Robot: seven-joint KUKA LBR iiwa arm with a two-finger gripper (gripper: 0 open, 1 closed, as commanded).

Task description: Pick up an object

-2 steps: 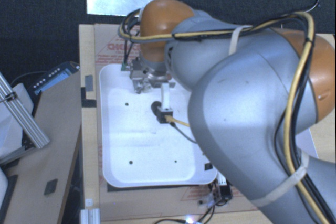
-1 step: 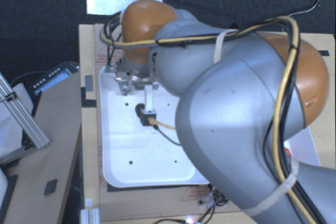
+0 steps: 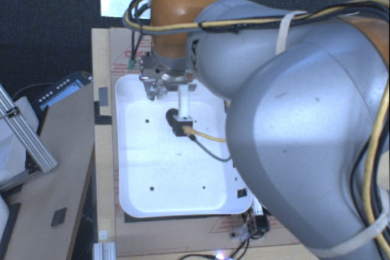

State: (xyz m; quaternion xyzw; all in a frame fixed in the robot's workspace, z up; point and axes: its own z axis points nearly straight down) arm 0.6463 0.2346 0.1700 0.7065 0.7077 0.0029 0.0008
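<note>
Pincer (image 3: 156,87) perhaps hovering, smooth white bin (image 3: 152,161) (rounded corners)

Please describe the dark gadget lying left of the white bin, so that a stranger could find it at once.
Start from the white bin in the middle and look left, past the bench edge. There lies a slim dark gadget, slanted. Unlike the silver rail below it, it carries a light-blue strip.

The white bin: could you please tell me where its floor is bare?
Bare along the left wall of the bin and across its near half. Crowded at the far end under the gripper; the arm covers the right.
</note>
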